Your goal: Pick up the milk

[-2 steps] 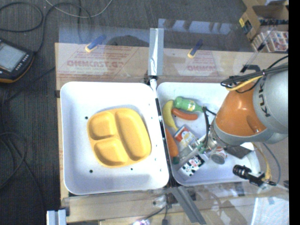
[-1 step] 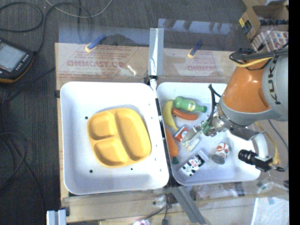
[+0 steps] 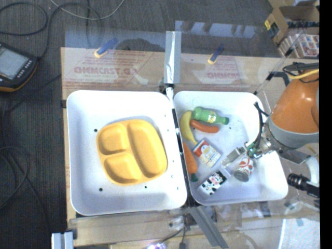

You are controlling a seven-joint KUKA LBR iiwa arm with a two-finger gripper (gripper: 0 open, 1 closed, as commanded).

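The milk (image 3: 213, 182) is a small carton with black and white cow patches. It lies on its side near the front edge of the right bin (image 3: 270, 188). My gripper (image 3: 234, 156) hangs low over that bin, up and to the right of the milk and apart from it. A red and white can (image 3: 244, 170) lies just below and right of the gripper. The grey arm with its orange band (image 3: 296, 107) comes in from the right.
Also in the right bin are a green bottle (image 3: 209, 116), a sausage (image 3: 205, 127), a banana (image 3: 186, 126), a carrot (image 3: 190, 161) and a red and white box (image 3: 207, 153). The left bin (image 3: 83, 191) holds a yellow divided tray (image 3: 133, 150).
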